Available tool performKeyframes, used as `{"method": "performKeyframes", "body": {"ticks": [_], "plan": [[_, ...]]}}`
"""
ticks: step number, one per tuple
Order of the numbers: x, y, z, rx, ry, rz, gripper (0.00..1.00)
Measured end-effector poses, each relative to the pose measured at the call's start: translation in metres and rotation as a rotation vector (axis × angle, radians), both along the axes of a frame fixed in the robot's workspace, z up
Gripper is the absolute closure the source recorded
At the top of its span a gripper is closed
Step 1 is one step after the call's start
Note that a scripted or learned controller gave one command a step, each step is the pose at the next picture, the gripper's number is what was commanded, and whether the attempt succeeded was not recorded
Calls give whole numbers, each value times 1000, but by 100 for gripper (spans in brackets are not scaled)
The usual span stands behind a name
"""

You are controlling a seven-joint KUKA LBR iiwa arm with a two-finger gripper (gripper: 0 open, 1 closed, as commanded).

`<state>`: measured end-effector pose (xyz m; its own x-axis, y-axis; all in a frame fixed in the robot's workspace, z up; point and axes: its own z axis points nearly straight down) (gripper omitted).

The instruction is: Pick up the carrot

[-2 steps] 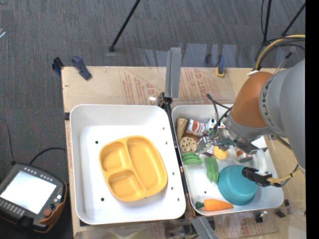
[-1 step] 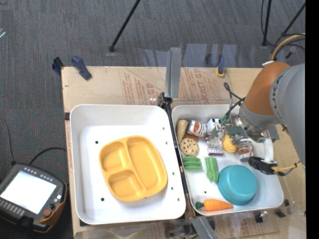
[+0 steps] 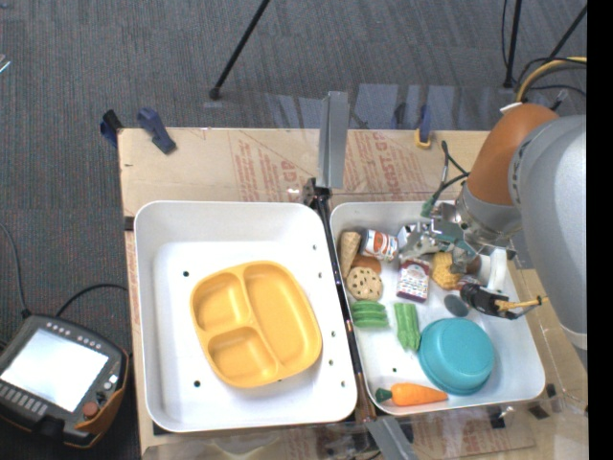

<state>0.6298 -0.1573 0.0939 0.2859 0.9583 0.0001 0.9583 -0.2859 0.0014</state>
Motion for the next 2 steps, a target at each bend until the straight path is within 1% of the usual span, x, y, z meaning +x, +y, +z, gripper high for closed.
{"method": "performKeyframes", "body": {"ticks": [1,2], "plan": [[-30,-16,1,-2,-9,-4,0],[2,-24,-3,6,33,-473,0]]}}
